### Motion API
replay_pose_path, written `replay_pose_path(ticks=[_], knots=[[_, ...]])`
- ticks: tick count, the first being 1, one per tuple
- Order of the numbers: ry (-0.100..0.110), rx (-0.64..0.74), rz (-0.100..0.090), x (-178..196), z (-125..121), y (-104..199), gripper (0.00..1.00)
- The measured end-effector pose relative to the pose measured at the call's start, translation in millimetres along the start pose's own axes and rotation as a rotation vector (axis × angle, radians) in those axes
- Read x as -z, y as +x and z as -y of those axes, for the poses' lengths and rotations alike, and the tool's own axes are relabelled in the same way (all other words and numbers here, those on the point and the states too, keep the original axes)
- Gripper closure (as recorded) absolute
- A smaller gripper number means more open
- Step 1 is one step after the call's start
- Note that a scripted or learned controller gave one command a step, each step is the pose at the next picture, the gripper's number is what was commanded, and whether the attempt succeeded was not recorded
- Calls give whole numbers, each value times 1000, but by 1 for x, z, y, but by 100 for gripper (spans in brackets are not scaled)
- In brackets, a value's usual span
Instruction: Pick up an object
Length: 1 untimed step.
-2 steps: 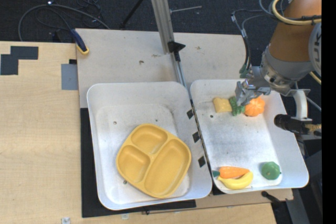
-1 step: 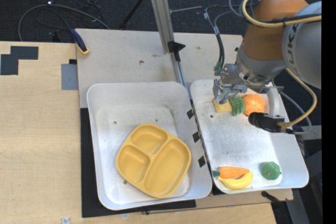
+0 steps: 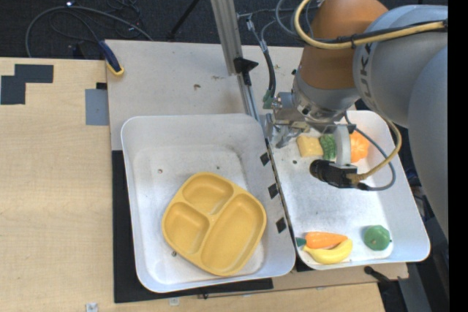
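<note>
**At the right bin's 11 o'clock corner: gripper beside a cluster of three small items**

Near the top-left of the right bin [image 3: 344, 212] lies a pale yellow block [image 3: 308, 147]. A green piece [image 3: 329, 148] touches it at 3 o'clock, and an orange piece [image 3: 359, 147] lies just beyond that. The gripper [image 3: 281, 129] hangs at 10 o'clock from the block, close to the wall shared with the left bin [image 3: 146, 157]. Whether it is wide or narrow cannot be told, and nothing is seen held in it. The wrist covers the bin's upper edge, so little room is left there. The bin's middle is bare white floor. Along the near rim, at 7 o'clock, a carrot [image 3: 325, 238] rests against a banana [image 3: 330, 253]. A green round fruit [image 3: 376, 237] sits at 5 o'clock, well apart from the cluster. In the left bin a yellow divided plate [image 3: 213, 221] lies at 5 o'clock, near the shared wall.
</note>
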<state>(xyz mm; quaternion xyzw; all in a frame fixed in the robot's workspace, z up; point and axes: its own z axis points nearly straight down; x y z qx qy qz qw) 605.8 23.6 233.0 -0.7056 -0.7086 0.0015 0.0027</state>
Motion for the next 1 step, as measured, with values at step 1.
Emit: replay_pose_path(ticks=[1], knots=[[0,0,1,-7,5,59,100]])
